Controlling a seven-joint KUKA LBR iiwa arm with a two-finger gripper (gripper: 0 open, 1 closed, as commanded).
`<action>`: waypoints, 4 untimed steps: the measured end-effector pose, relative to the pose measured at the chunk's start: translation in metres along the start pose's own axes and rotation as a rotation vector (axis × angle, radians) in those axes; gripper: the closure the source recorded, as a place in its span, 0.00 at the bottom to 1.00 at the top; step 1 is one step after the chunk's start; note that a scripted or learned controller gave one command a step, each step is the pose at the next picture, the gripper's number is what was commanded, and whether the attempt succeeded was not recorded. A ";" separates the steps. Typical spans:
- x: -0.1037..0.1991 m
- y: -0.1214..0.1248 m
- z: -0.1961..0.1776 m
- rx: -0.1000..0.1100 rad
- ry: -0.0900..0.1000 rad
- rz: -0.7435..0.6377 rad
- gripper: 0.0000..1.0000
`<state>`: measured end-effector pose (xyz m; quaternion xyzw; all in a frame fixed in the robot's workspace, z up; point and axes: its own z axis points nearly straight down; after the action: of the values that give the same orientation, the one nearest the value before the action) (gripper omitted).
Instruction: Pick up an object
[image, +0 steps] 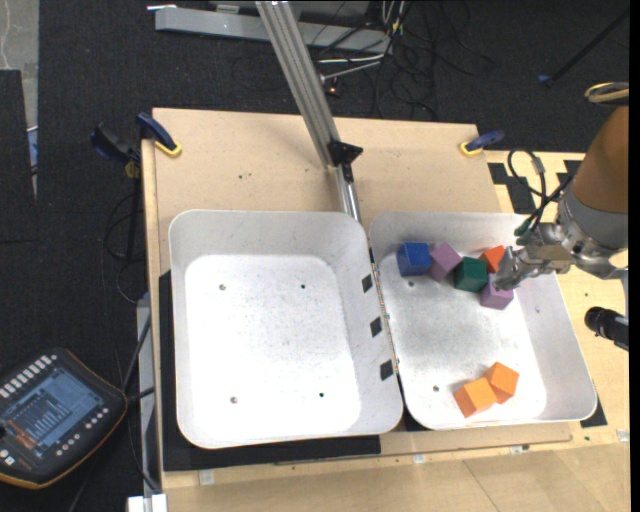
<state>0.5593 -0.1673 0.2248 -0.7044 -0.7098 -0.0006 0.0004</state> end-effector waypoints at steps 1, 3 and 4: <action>0.044 0.012 0.005 0.000 0.000 0.000 1.00; 0.135 0.036 0.013 -0.001 0.000 -0.001 1.00; 0.184 0.039 0.015 -0.001 0.000 -0.001 1.00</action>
<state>0.5966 0.0175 0.2105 -0.7041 -0.7101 -0.0008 0.0002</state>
